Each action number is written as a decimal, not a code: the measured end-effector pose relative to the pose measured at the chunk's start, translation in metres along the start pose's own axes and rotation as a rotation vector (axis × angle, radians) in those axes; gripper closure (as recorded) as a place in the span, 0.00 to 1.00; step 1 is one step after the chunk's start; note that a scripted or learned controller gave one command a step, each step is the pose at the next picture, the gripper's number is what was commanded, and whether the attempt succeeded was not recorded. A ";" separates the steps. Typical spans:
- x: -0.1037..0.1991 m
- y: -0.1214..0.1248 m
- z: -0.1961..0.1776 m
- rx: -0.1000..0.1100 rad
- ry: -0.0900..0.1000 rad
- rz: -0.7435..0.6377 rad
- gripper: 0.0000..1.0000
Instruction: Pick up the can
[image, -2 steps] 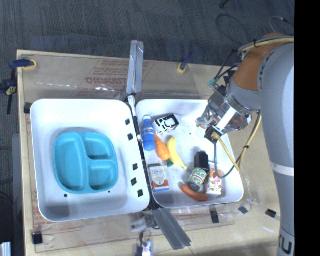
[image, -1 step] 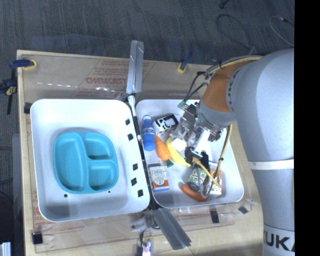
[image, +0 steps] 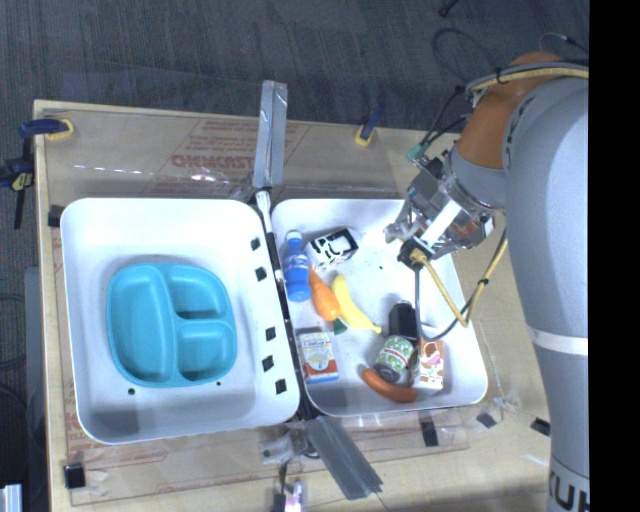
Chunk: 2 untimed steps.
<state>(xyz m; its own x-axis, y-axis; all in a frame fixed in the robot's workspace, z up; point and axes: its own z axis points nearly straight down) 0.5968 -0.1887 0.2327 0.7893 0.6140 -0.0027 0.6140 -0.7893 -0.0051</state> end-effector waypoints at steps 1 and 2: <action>0.000 0.000 0.000 0.001 0.000 -0.001 0.00; -0.042 -0.021 0.119 -0.007 0.006 0.007 0.00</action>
